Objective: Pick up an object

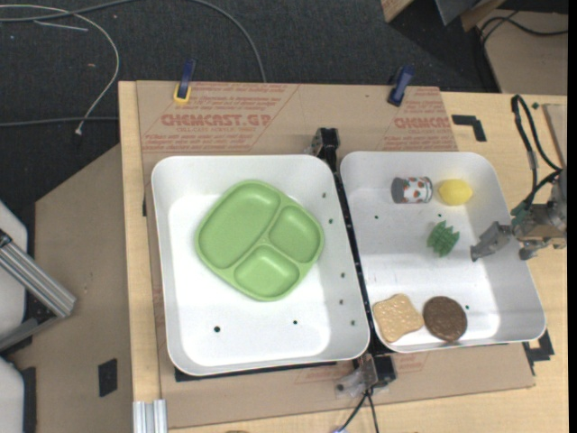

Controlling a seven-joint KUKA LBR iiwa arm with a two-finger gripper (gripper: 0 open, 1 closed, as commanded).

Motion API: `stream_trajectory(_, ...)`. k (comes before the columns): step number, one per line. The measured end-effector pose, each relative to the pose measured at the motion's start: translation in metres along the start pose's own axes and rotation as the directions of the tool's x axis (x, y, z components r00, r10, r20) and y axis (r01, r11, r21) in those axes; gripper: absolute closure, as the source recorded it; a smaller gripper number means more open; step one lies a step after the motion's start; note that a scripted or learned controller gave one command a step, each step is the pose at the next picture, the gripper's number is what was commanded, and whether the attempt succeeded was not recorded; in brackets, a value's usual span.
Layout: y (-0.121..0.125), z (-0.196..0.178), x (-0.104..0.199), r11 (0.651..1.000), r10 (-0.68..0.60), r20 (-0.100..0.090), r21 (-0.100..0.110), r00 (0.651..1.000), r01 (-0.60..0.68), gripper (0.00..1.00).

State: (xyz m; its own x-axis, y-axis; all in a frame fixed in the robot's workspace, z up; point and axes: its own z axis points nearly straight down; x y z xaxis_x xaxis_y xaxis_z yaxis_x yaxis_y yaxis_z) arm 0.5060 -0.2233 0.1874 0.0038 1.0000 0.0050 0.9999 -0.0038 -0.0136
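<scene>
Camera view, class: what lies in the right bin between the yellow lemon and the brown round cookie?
The small green spiky toy lies roughly between the lemon and cookie, with bare white bin floor around it.

Bench: pale wood, covered by brown cardboard sheet printed with red lettering. Two shallow white bins directly on it, side by side, touching at centre: left bin toward 9 o'clock, right bin toward 3 o'clock. Blue clamp at 11 o'clock edge, second blue clamp at 1 o'clock edge.
</scene>
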Motion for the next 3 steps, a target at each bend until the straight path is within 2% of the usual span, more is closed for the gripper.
stream_trajectory(1,0.003,-0.007,0.000,1.000,-0.004,0.004,-0.013,1.000,0.004,0.00)
stream_trajectory(3,0.000,0.098,0.011,1.000,-0.003,0.001,-0.007,1.000,0.003,0.00)
